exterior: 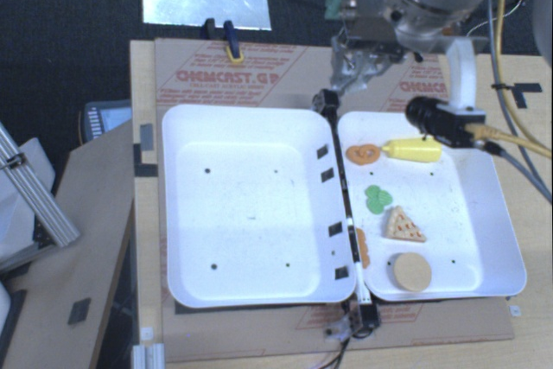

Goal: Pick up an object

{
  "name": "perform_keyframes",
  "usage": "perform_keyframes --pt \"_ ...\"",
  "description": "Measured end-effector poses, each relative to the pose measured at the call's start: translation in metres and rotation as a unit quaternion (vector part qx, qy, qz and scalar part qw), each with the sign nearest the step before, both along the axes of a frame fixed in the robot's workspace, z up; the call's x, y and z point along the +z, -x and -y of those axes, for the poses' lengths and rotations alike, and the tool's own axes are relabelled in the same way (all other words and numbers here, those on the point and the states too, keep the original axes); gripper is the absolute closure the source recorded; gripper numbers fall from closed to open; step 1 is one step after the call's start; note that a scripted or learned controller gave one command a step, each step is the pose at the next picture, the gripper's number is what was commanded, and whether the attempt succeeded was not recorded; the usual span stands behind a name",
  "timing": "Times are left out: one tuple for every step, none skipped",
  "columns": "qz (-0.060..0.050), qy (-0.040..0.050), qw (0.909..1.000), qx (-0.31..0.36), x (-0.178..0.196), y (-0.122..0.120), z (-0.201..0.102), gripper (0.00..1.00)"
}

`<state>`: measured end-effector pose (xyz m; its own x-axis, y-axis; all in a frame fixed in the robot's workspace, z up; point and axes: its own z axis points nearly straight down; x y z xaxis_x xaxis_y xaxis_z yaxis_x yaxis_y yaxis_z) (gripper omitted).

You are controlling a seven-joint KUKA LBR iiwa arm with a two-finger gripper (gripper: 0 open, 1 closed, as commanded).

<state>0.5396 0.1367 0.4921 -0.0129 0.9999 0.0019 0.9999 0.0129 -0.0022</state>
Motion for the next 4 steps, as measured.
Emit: perform_keyframes --pt "0.002 -0.0006 1.0000 0.000 -0.008 -0.027 -0.101 1.00" --pt "0.005 0.0003 1.0000 -0.007 0.008 -0.117 -0.097 1.00" --pt "0.002 0.0000 1.0000 -0.005 0.045 -0.050 -0.079 1.00" --pt "0.000 0.0006 1.0000 -0.003 0.043 0.026 -0.099 1.00"
